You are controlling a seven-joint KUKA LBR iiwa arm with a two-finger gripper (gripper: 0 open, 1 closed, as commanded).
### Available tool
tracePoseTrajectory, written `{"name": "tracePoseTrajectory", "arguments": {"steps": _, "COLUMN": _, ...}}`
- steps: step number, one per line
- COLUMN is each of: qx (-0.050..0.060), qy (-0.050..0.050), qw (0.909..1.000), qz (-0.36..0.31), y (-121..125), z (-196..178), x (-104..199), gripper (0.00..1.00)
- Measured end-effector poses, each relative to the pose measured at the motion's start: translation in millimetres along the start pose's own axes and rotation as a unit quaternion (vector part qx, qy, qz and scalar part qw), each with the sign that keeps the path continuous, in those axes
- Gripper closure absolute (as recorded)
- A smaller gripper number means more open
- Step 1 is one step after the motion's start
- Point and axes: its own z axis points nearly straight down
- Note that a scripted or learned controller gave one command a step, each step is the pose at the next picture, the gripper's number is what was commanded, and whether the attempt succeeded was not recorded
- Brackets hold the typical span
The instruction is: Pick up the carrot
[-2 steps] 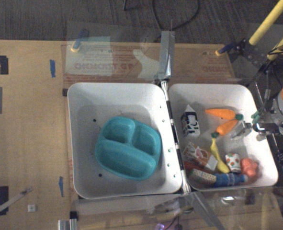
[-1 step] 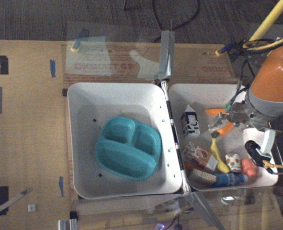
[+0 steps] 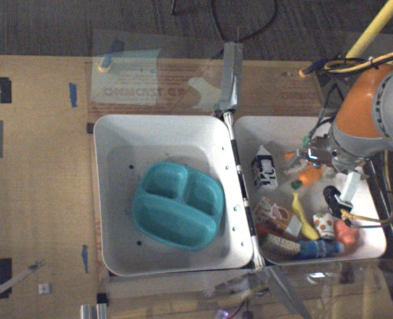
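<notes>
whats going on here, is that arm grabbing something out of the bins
A grey arm with an orange band reaches in from the right over the right bin. Its gripper sits low among the clutter, right by a small orange piece that looks like the carrot. Whether it actually has hold of it can't be made out. A yellow banana and a small milk carton lie nearby. The left bin holds a teal divided plate.

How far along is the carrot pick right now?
Nothing looks done yet: the carrot lies in the right bin, not lifted. In hand: the tool is down over the bin, right at the carrot; whether it grips is unclear. Left: secure the grasp and lift it out.
</notes>
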Motion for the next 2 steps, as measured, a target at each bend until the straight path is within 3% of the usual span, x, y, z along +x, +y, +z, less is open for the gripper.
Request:
{"name": "tracePoseTrajectory", "arguments": {"steps": 1, "qx": -0.001, "qy": 0.0, "qw": 1.0, "qz": -0.001, "y": 1.0, "z": -10.5, "x": 0.5, "gripper": 1.0}}
{"name": "tracePoseTrajectory", "arguments": {"steps": 2, "qx": 0.002, "qy": 0.0, "qw": 0.9986, "qz": -0.054, "y": -44.1, "z": -95.0, "x": -34.4, "gripper": 1.0}}
